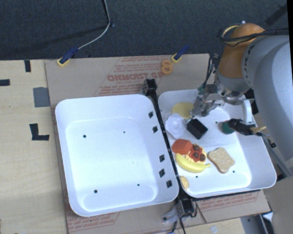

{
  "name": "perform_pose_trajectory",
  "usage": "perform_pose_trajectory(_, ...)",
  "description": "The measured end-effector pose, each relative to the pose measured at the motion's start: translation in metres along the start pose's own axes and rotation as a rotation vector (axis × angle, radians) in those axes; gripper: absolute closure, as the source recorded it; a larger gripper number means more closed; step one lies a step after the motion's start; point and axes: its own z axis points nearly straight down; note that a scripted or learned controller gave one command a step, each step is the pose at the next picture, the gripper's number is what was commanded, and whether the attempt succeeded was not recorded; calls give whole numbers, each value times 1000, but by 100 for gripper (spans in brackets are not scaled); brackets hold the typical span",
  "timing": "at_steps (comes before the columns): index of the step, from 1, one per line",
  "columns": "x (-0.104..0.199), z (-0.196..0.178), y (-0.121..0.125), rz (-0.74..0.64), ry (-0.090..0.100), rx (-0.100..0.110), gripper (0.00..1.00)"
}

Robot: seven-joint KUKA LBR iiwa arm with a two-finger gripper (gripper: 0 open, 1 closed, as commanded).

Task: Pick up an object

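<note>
Camera view looks down on two shallow white plastic bins set side by side, and every object sits in the right bin (262, 178). Nearest the viewer lie a tan slice of toy bread (221, 159) and a yellow toy banana (190, 164), with a red rounded toy fruit (181, 146) touching the banana's upper side. Further back is a small black rectangular block (197, 128), tilted, and just beside it a clear, whitish crumpled piece (174, 123) and a pale yellow flat disc (182, 109). A dark green small item (229, 127) rests near the right wall. The grey two-finger gripper (195, 112) hangs directly over the black block, its tips at the block's top edge; nothing is visibly clamped between them, and whether they stand apart or closed cannot be told. The block looks the likely target: judged stiff, light and smooth-sided, so it may slip unless taken across its narrow faces. The left bin (109, 157) lies beyond reach of this move.
</note>
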Motion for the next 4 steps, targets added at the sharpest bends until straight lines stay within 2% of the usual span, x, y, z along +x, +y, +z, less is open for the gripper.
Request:
perform_pose_trajectory(1,-39,11,3,4,1,0,100)
perform_pose_trajectory(2,-57,10,1,2,1,-2,100)
perform_pose_trajectory(3,-63,9,-23,2,1,-2,100)
perform_pose_trajectory(4,-64,-101,-33,2,0,-10,100)
